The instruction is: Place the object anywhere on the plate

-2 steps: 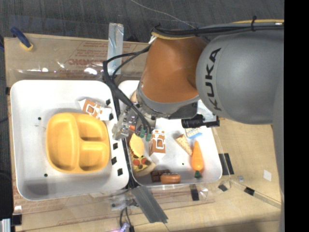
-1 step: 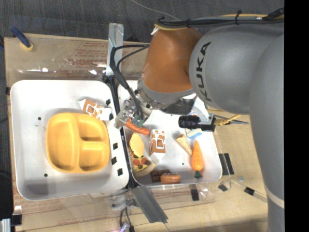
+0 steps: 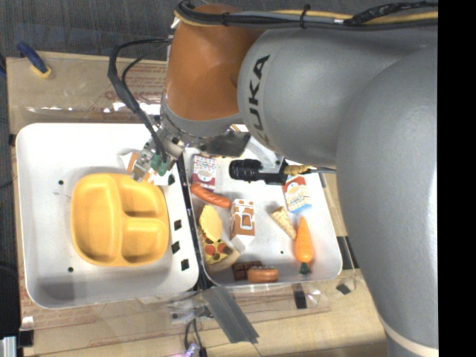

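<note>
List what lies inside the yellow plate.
The yellow plate shows three bare compartments. The gripper hangs over its upper right rim, covering that edge.

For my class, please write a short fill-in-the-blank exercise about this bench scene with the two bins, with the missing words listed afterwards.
1. The yellow plate lies in the ____ bin of the camera view.
2. The carrot in the right bin is coloured ____.
3. The plate is divided into ____ compartments.
4. The gripper is above the left bin, near the plate's ____ edge.

Missing words: left; orange; three; upper
</note>
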You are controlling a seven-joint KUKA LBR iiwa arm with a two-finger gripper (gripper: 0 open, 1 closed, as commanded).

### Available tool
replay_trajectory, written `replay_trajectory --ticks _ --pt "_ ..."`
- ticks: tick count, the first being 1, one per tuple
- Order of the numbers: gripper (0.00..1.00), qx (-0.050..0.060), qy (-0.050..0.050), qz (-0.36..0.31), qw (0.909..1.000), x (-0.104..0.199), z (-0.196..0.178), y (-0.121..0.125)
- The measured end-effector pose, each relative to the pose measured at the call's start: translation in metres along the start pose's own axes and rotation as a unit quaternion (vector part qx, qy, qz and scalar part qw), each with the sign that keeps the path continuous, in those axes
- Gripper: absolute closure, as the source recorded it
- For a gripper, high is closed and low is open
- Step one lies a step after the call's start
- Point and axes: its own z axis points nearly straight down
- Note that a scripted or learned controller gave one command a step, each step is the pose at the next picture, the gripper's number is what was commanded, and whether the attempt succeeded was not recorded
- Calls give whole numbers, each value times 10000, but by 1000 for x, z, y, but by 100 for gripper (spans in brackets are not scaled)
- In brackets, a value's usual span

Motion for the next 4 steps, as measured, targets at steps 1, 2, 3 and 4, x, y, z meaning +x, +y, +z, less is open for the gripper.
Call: replay_trajectory --ticks 1,2,3,4 --pt "0 7 1 17 10000 -1 0 -2" --pt "0 26 11 1138 9935 22 3 -6" --pt "0 -33 -17 2402 9707 21 -174 38" --pt "0 15 -4 3248 9458 75 -164 32"
